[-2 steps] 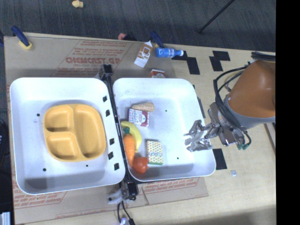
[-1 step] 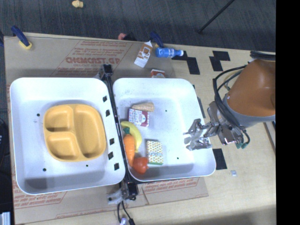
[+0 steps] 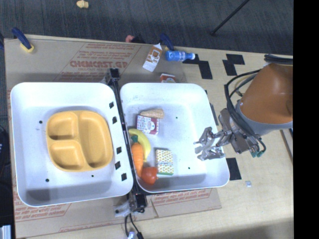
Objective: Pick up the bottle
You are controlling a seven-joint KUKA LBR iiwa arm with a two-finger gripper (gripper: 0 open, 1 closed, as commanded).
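The gripper [image 3: 206, 146] hovers with fingers spread and nothing between them above the right bin [image 3: 199, 97], right of a tomato [image 3: 149, 174], carrot [image 3: 137, 156] and banana [image 3: 141, 139]. Beyond the bin, the blue bottle [image 3: 178, 56] lies on the bench.

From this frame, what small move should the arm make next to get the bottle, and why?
Probably swing toward the view's top left. The gripper hangs over the right bin's right side with nothing between its fingers, while the blue bottle lies on its side on the bench beyond that bin's far rim.
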